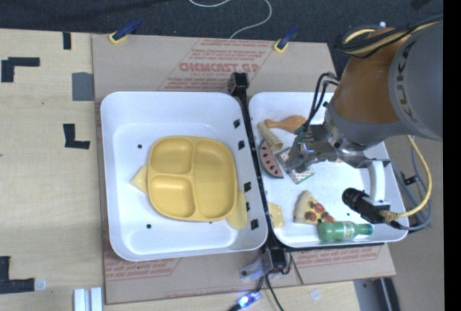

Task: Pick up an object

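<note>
Two bins: right bin (282, 230) holds toy food.
Claw (297, 158): low at its 9 o'clock, grip unreadable.
Pizza (311, 209): free at 6.
Tray (193, 178): left, untouched.

arm (403, 86) cut off at right

A bulky grey arm (425, 79) with a broad orange band, yellow and black cables looping alongside it

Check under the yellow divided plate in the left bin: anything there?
A flat yellow piece pokes out from beneath the yellow divided plate: one corner at its left edge, another at its lower right. The plate covers the rest, so its full shape cannot be seen.
</note>
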Action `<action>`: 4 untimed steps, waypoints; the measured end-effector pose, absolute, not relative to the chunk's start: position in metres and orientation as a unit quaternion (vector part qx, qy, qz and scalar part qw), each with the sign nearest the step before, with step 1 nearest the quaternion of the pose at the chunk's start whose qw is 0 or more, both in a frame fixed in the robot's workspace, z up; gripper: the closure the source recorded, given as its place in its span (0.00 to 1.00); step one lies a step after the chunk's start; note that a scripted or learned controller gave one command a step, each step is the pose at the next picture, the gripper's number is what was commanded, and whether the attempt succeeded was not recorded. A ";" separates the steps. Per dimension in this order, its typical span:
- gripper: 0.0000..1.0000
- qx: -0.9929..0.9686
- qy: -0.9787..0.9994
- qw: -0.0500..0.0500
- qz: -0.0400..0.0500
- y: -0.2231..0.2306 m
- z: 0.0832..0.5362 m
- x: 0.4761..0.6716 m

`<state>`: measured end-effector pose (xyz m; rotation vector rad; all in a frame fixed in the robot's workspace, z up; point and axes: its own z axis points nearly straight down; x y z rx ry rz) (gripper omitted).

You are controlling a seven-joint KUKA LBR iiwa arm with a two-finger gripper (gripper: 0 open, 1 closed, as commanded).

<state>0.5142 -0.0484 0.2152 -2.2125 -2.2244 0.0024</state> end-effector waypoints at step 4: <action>1.00 -0.706 -0.708 0.000 0.000 -0.012 0.233 0.516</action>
